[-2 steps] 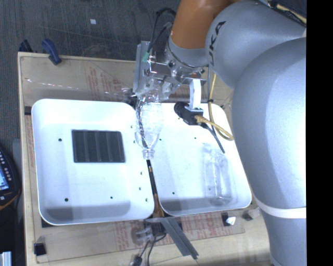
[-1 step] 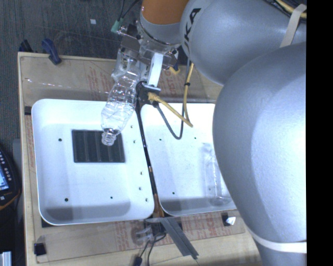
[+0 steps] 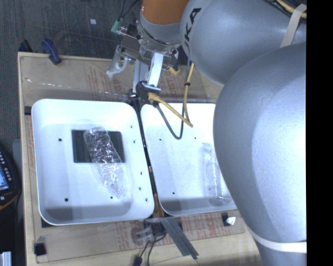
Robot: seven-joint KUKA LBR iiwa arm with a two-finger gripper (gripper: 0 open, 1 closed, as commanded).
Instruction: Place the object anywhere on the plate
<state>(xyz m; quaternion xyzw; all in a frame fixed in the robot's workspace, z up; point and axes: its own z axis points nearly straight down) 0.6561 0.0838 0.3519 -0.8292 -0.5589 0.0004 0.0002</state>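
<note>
Jaws cannot be judged wide or narrow from this slant, since the gripper (image 3: 148, 85) points down and away and its tips are lost against the dark seam between the bins; nothing can be seen held there. It hangs over the far edge of the bench, right above where the left bin (image 3: 47, 111) and the right bin (image 3: 177, 171) meet. The grey arm (image 3: 260, 130) bulks across the right side and covers much of the right bin, with its orange band (image 3: 161, 11) at the top. A yellow cable (image 3: 174, 113) and a black cable (image 3: 169, 127) droop from the wrist over the right bin's far corner. In the left bin a dark plate (image 3: 80, 145) lies flat, and a crumpled clear bottle (image 3: 106, 158) lies on its side across it, its upper part on the plate's right half and its lower part reaching past the near edge onto the white floor. A second clear bottle (image 3: 213, 174) lies in the right bin, just beside the arm. A blue clamp (image 3: 51, 51) sits at the bench's far left corner
</note>
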